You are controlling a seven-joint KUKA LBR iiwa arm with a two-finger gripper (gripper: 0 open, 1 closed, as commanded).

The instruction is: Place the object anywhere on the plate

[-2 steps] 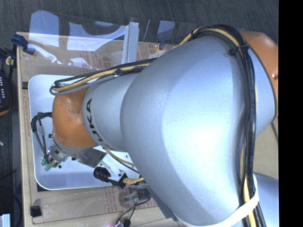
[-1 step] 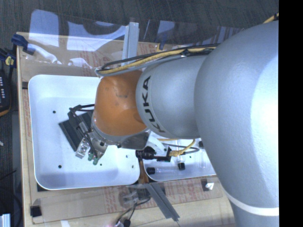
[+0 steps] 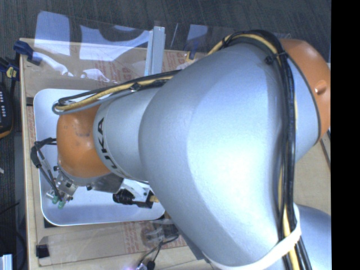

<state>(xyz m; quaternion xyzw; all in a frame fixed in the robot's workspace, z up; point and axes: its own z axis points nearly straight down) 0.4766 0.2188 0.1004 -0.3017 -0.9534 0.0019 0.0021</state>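
Looking left first: white bin on the bench, its left wall and near corner showing. Gripper low over its near-left corner; jaws too small and hidden, cannot tell their state. Object and plate: cannot make out either. Rightward, grey arm with orange band covers the bench.

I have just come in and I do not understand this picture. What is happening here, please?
A grey arm with an orange band reaches from the right over the left white bin and covers most of it. Its gripper is low near the bin's front left corner. Neither a plate nor the object can be made out, so the progress of the placing cannot be judged.
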